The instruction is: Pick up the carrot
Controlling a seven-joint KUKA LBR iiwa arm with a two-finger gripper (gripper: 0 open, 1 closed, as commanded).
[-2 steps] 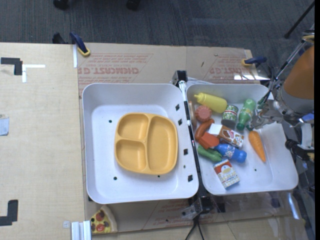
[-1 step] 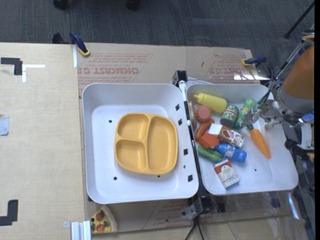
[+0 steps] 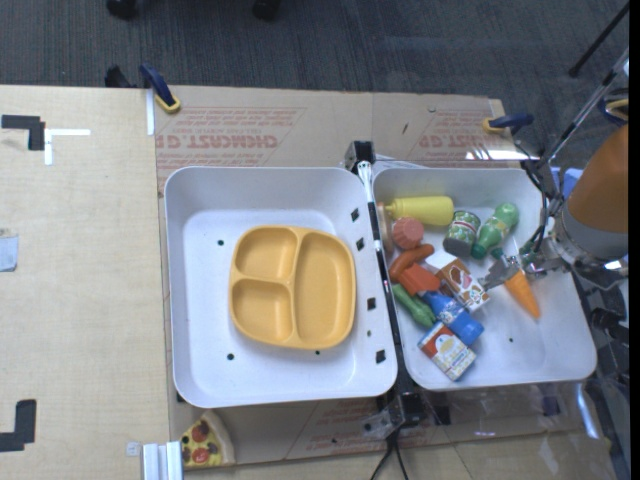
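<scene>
Bench (image 3: pixel 70 298) light wood, cardboard (image 3: pixel 270 128) clamped under two white bins. Dark carpet beyond the far edge, chair wheels (image 3: pixel 125 3) on it. Left bin (image 3: pixel 190 268) carries a yellow divided plate (image 3: pixel 293 286). Right bin (image 3: pixel 560 353) has toy food piled toward its left wall. Carrot (image 3: pixel 522 293) lies near the right wall, just beside the gripper (image 3: pixel 512 266). Whether the gripper is closed or apart: can't tell.

One fixed overhead camera looks down aslant on both bins (image 3: pixel 180 268).
</scene>
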